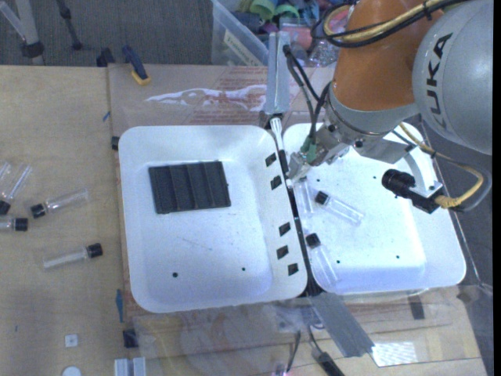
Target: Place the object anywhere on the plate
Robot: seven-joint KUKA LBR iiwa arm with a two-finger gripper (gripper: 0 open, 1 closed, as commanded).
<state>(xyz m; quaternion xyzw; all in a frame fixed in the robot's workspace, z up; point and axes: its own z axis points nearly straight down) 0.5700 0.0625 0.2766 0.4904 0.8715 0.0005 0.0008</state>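
A dark ribbed rectangular plate (189,186) lies flat in the upper left part of the left bin (203,276). In the right bin (391,265), a clear vial with a black cap (337,207) lies near the bin's left side. A second black-capped vial (315,243) lies lower, close to the divider. My gripper (300,163) hangs under the orange wrist band, over the upper left corner of the right bin, just above and left of the first vial. It is well to the right of the plate.
Black clips (283,229) line the divider between the bins. Several loose vials (72,254) lie on the bench at left. A clear tub of coloured items (274,6) stands behind the bins, and a blue clamp (138,72) sits at the back left. A black cable plug (407,190) hangs over the right bin.
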